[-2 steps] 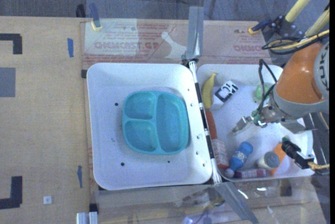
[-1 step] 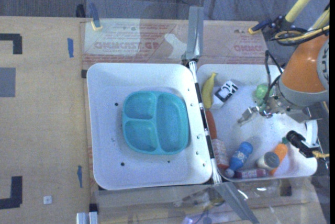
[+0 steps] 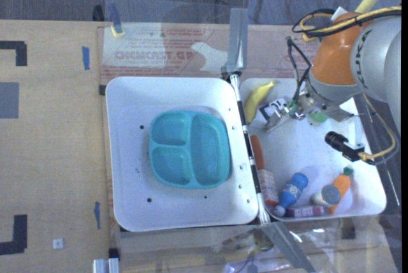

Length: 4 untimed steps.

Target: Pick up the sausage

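Overhead, a pale wooden bench (image 3: 51, 138) carries two shallow white bins side by side. The left bin (image 3: 121, 157) holds one thing, a teal divided plate (image 3: 190, 149) with three compartments, lying flat near the bin's middle. The right bin (image 3: 306, 150) holds the clutter. The grey arm (image 3: 338, 58), orange band showing, reaches in over that bin's far right corner, and its gripper (image 3: 280, 117) hangs low over the far half of the bin, just beside a yellow banana (image 3: 258, 99). Whether the gripper is released or clenched cannot be told from this angle, and nothing is seen in its grasp.

The banana lies in the right bin's far left corner, curving along the left wall. The sausage (image 3: 256, 152), reddish-brown and slim, lies lengthwise against the same left wall, about midway along it, nearer the camera than the banana and apart from the gripper. Along the bin's near edge sit the smaller things: a red-and-white can (image 3: 268, 185) at the near left corner, a blue bottle (image 3: 294, 187) beside it, and an orange carrot (image 3: 342, 184) toward the near right corner. A small green item (image 3: 317, 116) lies just right of the gripper.
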Tool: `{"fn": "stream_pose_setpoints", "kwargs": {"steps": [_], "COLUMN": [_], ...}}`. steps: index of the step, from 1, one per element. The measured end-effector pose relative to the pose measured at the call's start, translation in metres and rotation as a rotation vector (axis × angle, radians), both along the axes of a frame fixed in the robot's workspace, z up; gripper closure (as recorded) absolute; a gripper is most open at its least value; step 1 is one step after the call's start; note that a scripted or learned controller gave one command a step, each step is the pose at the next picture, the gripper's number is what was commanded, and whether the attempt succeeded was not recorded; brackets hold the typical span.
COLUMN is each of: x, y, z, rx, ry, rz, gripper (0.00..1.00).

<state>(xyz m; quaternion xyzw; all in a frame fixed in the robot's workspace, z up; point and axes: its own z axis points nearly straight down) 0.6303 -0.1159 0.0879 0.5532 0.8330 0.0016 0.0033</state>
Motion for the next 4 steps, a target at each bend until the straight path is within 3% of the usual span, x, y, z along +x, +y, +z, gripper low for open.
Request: {"fn": "stream_pose_setpoints", "kwargs": {"steps": [1,2,3,4], "x": [-0.089,-0.031,-0.014,-0.018], "y": [-0.007,-0.038,-0.089,-0.023], "z": [0.001,0.000,0.002,0.000], "rx": [0.001,0.001,0.001,0.003], "ry": [-0.001,0.000,0.004,0.002], "rz": [-0.166,-0.378,-0.359,-0.447], "gripper": [0.00,0.00,0.00,0.00]}}
